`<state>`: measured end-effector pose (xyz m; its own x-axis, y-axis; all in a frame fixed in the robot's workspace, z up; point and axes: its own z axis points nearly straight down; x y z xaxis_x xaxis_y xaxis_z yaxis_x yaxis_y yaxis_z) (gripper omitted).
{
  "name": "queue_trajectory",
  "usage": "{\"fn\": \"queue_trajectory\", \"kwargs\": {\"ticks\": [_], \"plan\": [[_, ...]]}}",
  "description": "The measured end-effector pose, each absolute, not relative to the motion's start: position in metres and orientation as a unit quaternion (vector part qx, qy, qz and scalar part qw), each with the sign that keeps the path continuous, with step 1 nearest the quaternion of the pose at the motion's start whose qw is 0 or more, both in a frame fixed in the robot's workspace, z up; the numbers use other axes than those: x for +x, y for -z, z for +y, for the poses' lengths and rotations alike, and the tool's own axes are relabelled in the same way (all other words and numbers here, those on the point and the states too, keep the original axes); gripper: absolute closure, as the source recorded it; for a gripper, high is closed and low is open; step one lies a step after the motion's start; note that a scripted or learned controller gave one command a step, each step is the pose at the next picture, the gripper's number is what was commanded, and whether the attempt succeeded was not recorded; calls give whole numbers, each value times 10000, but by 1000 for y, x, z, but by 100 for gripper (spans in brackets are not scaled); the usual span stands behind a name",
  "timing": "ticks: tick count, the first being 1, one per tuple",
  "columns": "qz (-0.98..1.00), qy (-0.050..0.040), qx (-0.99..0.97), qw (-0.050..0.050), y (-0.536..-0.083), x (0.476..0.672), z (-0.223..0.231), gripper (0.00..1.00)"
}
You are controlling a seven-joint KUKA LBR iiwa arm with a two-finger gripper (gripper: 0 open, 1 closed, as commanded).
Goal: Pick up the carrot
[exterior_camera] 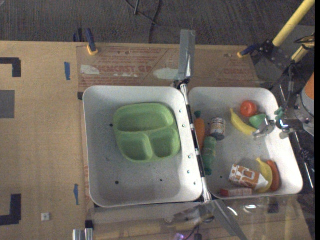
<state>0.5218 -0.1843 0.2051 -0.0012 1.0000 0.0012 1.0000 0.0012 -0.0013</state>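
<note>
Two shallow white plastic bins sit side by side: the left bin (pixel 100 184) fills the frame's centre, the right bin (pixel 290 184) the right side. One light green three-compartment plastic tray (pixel 146 131) lies in the left bin.

In the right bin are one orange carrot (pixel 200 130), one dark green bottle (pixel 209 151), one small labelled can (pixel 217 127), two yellow bananas (pixel 241 123) (pixel 265 173), one red-orange tomato (pixel 248 108), one orange-and-white carton (pixel 245 176), and one bright green rounded piece (pixel 258 120) at the right edge.
</note>
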Motion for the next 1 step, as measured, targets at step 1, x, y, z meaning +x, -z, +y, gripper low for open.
{"fn": "queue_trajectory", "kwargs": {"ticks": [1], "plan": [[-6605,34,-7508,-44,-89,545,-145,0]]}}
